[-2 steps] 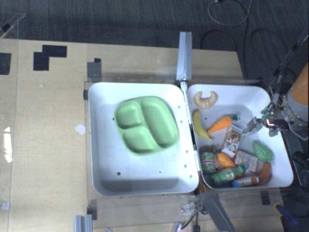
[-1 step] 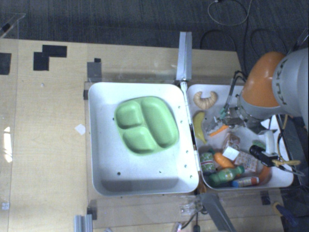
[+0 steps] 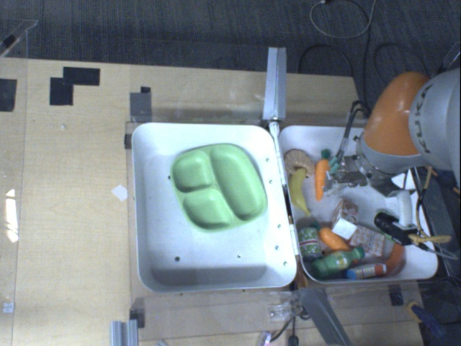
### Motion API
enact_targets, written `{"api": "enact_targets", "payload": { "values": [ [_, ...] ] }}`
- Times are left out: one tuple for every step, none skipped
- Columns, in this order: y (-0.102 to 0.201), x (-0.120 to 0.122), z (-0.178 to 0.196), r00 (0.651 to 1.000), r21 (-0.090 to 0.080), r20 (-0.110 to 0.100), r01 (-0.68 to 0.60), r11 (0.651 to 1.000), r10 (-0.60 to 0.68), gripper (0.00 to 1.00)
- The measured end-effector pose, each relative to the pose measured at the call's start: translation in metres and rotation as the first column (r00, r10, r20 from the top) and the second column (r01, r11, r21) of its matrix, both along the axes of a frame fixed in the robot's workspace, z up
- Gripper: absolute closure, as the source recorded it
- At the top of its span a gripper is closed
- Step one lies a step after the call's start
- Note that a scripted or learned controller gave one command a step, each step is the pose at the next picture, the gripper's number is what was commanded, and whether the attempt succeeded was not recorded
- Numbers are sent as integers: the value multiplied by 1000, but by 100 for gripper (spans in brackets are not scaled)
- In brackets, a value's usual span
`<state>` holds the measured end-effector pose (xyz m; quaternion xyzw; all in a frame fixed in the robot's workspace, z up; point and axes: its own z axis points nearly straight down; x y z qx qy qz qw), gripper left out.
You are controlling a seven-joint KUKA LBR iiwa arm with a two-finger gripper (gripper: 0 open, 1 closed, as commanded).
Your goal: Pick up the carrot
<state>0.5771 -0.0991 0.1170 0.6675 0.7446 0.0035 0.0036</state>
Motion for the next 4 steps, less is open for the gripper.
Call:
{"api": "enact_targets", "payload": {
  "values": [
    [48,-24,93,976,1,-5,216,976,-216,100],
    [48,-24,93,977,1,-4,215,977,-215,0],
    [9,12,22,994,0,-7,107,994,-107,0],
    [11,50,-28,990,-1,2,144,990,-144,0]
  ]
}}
